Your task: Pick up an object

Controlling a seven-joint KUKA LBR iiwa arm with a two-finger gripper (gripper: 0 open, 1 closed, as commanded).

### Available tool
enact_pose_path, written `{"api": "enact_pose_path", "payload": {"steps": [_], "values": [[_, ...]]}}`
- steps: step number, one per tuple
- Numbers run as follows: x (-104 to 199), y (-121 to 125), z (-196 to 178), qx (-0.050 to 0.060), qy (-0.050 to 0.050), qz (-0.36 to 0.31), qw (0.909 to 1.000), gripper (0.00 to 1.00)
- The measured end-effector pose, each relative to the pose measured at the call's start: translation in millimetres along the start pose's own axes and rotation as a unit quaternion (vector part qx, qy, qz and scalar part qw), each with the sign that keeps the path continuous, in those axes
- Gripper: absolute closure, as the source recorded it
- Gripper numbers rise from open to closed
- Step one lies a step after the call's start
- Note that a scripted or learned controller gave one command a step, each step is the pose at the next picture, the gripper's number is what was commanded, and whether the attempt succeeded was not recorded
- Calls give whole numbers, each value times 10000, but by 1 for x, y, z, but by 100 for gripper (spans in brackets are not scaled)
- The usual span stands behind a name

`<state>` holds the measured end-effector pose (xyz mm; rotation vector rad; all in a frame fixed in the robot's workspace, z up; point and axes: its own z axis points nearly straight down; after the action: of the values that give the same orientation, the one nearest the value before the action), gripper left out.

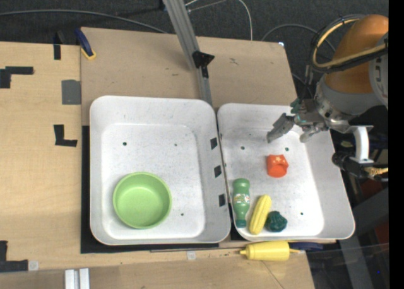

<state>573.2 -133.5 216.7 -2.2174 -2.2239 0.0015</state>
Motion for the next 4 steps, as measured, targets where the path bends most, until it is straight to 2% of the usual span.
{"api": "enact_pose_path", "payload": {"steps": [1, 3, 4], "values": [[0, 0, 0, 0, 1, 2, 10000, 0], [9, -9, 94, 27, 0, 7, 10000, 0], [3, -4, 119, -84, -61, 23, 9999, 0]]}}
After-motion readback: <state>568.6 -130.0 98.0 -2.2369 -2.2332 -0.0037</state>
